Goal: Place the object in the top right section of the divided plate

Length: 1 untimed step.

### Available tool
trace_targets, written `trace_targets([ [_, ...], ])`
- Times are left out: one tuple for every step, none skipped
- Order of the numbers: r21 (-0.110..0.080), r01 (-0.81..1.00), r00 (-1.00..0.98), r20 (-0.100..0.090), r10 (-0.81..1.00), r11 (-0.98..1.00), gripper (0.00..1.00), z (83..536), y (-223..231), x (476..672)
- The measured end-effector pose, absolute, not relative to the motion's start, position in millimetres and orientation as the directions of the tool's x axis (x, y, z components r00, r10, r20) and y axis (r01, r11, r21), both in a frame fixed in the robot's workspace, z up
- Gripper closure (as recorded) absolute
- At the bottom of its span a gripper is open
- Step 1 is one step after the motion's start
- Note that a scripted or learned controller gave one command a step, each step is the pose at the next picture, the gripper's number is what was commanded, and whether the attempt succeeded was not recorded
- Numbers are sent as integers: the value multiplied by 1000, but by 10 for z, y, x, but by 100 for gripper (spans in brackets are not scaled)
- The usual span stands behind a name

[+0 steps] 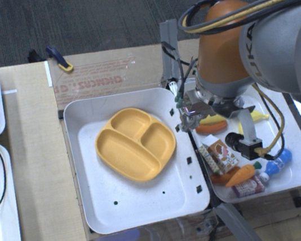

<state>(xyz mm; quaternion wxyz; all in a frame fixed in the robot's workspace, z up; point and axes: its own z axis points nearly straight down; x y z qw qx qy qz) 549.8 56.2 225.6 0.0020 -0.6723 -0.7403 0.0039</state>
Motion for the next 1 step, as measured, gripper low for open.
trace_targets([
  [-8,995,-96,-2,995,96,0,2258,562,5499],
])
